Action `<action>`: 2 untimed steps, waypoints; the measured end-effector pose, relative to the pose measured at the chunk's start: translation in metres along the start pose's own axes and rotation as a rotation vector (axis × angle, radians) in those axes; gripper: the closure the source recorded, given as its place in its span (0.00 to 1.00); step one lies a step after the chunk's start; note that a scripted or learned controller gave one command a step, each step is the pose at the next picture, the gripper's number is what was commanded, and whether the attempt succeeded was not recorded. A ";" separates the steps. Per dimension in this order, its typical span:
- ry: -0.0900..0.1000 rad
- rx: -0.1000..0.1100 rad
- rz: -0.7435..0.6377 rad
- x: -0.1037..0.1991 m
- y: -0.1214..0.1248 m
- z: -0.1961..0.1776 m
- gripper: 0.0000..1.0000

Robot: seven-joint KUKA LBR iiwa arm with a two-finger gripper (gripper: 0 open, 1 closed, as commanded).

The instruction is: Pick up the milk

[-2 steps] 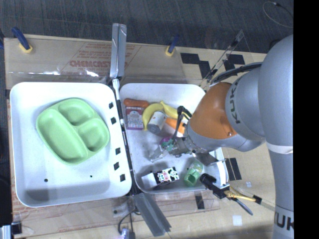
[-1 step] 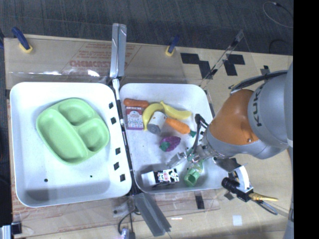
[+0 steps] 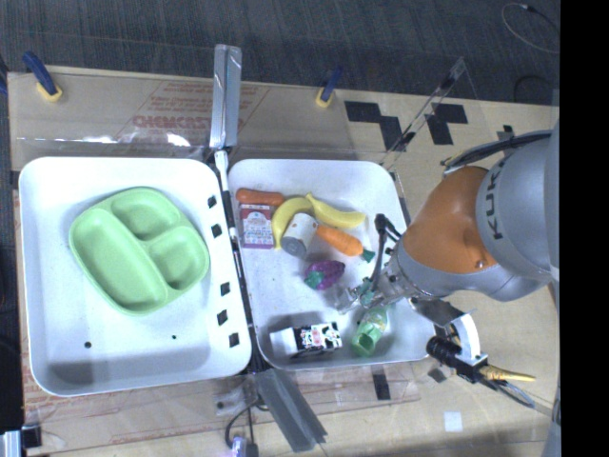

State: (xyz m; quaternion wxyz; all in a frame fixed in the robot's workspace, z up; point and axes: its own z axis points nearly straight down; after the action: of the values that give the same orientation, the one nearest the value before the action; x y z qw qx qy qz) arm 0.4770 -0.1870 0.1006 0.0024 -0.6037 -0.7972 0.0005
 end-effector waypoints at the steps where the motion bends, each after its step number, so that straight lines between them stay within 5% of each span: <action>1: -0.004 -0.004 -0.149 0.086 0.025 -0.160 1.00; 2: -0.004 -0.004 -0.149 0.086 0.024 -0.159 0.00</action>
State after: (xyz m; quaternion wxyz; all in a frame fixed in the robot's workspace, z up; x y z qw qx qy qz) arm 0.4777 -0.0978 0.2602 -0.0003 -0.5427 -0.8399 0.0001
